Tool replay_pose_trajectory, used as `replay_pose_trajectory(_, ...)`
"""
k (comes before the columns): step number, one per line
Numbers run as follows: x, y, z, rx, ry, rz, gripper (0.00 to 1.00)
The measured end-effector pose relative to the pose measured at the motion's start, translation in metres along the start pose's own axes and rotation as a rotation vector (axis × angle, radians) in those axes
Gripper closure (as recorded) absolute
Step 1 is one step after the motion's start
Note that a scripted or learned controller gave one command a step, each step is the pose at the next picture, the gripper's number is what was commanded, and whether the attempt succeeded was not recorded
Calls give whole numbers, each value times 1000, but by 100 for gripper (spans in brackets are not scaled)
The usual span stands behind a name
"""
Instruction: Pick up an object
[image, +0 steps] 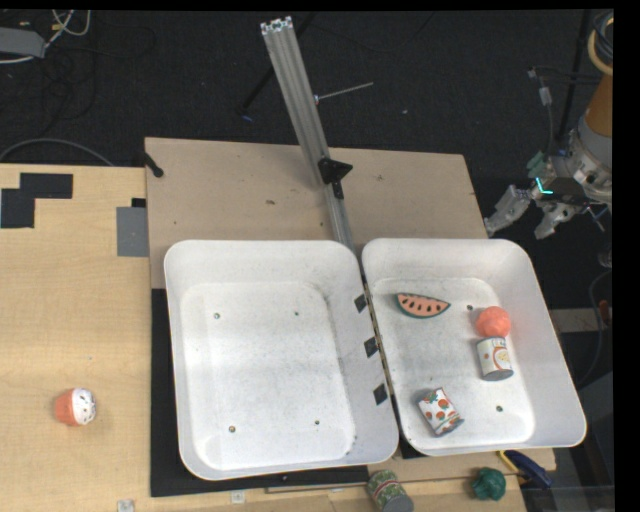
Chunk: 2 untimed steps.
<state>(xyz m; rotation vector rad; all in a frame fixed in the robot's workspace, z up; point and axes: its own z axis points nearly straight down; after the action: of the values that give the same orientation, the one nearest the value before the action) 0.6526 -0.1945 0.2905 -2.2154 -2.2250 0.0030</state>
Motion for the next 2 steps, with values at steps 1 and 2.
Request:
replay_pose_trajectory(1,1,8,47,4,1,0,0)
replay_pose_trajectory(2,4,7,112,6,2,2,0)
